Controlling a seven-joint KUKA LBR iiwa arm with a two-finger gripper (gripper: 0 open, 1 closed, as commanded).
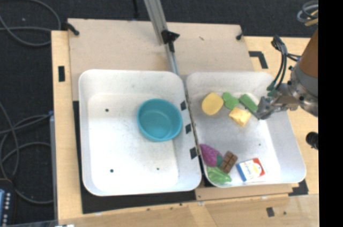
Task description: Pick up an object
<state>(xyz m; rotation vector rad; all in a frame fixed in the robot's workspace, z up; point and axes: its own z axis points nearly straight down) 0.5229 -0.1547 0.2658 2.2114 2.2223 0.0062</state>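
On the table, the left bin (96,113) holds a blue bowl (159,119). In the right bin (278,161) I see a yellow round piece (212,104), green pieces (239,100) and a yellow block (240,116). My hand (263,108) is just beside this block; whether it is spread, I cannot tell.

Grey arm (300,98), orange band (310,60), black cables (280,68)

The gripper (263,108) partly hides a green piece (248,101).
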